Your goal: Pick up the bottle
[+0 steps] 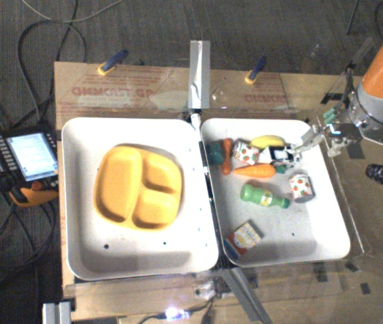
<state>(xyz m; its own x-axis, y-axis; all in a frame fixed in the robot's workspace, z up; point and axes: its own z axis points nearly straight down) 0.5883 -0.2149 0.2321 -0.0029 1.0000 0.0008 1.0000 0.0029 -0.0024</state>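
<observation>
Bottle (264, 196), green, lies on its side mid right bin (326, 238), untouched. End effector (311, 138) hovers at the far right rim; its grip state is unclear. Approach pending: next, reach leftward and nearer, then descend.

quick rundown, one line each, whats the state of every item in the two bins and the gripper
green bottle: lying on its side in the right bin, free of the gripper
gripper: low over the right bin's far side, fingers not clear
carrot: lying flat
banana: lying flat at the far wall
yellow tray: flat, open side up, in the left bin
small carton: lying near the bin's front
</observation>
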